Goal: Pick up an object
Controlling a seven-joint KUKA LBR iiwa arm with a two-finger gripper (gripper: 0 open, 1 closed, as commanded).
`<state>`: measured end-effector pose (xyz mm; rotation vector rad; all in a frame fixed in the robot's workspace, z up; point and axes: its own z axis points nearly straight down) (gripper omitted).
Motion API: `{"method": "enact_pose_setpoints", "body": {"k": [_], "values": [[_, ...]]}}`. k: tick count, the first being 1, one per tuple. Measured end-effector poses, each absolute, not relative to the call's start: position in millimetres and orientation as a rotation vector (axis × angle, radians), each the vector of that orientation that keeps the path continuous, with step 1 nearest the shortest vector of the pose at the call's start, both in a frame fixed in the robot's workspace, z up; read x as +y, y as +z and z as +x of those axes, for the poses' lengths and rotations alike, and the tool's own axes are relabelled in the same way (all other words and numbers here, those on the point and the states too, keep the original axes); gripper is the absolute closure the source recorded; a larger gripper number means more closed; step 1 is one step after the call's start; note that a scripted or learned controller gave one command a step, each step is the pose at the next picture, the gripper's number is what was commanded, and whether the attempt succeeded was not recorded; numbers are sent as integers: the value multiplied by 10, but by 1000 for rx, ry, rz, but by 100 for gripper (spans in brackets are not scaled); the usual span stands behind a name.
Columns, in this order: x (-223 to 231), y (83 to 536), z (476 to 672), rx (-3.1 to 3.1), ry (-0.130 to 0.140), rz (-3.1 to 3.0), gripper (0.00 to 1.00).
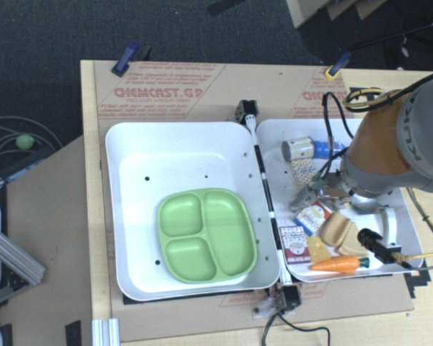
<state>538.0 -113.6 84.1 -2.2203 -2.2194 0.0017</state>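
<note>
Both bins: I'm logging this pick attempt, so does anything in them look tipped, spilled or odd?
Nothing looks spilled or damaged. The right bin is crowded: a metal can lies on its side, and a carrot and small packets are piled loosely near the front. The green divided plate sits flat in the left bin, turned slightly askew.

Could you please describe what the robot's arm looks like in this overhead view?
The arm is a thick, rounded body with a grey outer segment and a broad orange band above the wrist. Black cables loop beside it. Its lower wrist section is grey metal; the tool appears as small metallic parts, too cluttered to detail.
</note>
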Motion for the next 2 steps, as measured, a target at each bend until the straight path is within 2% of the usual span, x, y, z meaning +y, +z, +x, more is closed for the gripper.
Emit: {"method": "enact_pose_setpoints", "body": {"k": [1, 2], "values": [[-1133, 846, 5655, -2223, -1, -2222, 0], [-1135, 947, 5658, -2224, -2, -2224, 100]]}}
